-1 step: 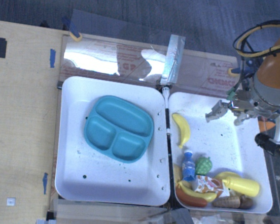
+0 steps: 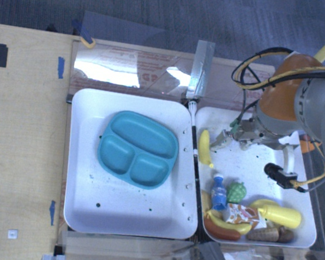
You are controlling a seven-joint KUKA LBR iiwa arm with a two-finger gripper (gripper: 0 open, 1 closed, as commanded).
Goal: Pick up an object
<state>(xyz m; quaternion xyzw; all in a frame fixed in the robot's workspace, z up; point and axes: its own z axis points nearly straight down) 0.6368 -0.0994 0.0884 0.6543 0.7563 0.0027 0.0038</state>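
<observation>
The right bin holds the loose objects. A long yellow piece lies along its left wall. Near the front sit a small blue bottle, a green lumpy item, a yellow squeeze bottle, a banana, a red-and-white packet and a brown item. My gripper hangs over the back left of this bin, just right of the yellow piece and near its upper end. I see nothing held in it.
A blue three-compartment plate lies in the left bin. The ridge between the two bins runs just left of the yellow piece. A black cable part hangs from the arm over the right bin's middle.
</observation>
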